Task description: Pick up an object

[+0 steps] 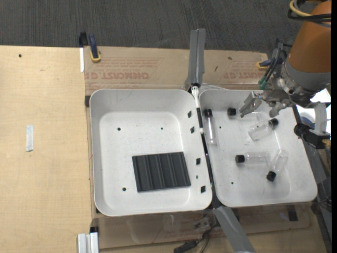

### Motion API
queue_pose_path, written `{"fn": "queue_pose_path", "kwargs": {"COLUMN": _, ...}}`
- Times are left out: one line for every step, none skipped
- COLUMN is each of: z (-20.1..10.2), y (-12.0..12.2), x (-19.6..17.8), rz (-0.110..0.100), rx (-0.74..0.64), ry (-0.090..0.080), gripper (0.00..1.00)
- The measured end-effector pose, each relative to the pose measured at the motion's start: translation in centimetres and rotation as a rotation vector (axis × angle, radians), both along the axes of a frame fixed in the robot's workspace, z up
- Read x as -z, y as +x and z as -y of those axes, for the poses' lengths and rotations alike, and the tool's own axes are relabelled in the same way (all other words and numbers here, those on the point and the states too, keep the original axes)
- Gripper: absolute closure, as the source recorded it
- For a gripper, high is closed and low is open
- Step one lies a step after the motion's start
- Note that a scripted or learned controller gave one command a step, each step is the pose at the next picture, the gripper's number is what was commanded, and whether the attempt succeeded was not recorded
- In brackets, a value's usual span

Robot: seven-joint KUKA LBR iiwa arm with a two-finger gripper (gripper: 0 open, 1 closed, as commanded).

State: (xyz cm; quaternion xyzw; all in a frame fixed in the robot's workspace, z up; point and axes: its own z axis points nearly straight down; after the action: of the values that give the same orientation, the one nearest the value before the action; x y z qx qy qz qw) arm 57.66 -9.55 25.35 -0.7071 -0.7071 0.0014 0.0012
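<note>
My gripper (261,105) hangs over the back of the right bin (295,196), its two fingers spread apart with nothing between them, so I count it as released. The arm (310,41) comes in from the right with the orange band above the wrist.

What I can pick lies in that same bin: a handful of clear vials with black caps. One vial (259,132) lies just in front of the fingers and looks like the nearest candidate (its cap (273,123) points toward the arm). Another vial (251,158) lies nearer the middle of the bin, and a third (276,165) is just beside it toward the front right. A long vial (209,126) rests along the left wall, hard against the divider. A loose black cap or very short piece (231,111) sits near the back, close to the left finger; I cannot tell which it is.

In the left bin (105,157) there is a ribbed dark tray (160,171), well apart from all this.

My worries from here: the vials are clear and round, so I judge a closing finger could roll one sideways instead of trapping it. The two neighbouring vials could both get nudged if I aim between them. The one by the wall leaves little room for a finger on its far side.
</note>
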Motion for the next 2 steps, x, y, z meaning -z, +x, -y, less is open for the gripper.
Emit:
{"fn": "queue_pose_path", "kwargs": {"z": 3.6, "y": 2.5, "x": 13.3, "rz": 0.010, "rx": -0.046, "ry": -0.002, "gripper": 0.00}}
{"fn": "queue_pose_path", "kwargs": {"z": 6.7, "y": 7.0, "x": 16.7, "rz": -0.015, "rx": -0.077, "ry": 0.002, "gripper": 0.00}}
